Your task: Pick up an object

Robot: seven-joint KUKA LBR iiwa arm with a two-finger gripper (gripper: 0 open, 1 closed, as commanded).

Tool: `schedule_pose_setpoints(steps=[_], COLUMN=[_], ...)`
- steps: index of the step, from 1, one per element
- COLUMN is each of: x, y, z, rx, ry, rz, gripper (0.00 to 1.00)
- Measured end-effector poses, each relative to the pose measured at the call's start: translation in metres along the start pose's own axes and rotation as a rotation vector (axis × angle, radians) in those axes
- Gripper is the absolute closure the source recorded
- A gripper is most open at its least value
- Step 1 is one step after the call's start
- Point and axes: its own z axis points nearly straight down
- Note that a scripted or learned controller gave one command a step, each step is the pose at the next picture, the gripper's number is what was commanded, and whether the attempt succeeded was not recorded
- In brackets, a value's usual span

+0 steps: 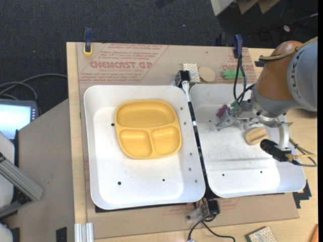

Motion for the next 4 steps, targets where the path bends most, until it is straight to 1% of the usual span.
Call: schedule_pose_setpoints(steps=[1,2,3,4], x=[0.01,-0.045,-0.043,-0.042], y=[0.067,0.046,0.048,0.048], z=[0.009,0.009,-0.002,-0.002], rx=[-0.008,0.001,-0.004,-0.003], ry=[-0.003,-0.001,-0.003,-0.003], rz=[-0.005,0.002,-0.002,-0.002], gripper=[0.0,0.0,1.0,0.0])
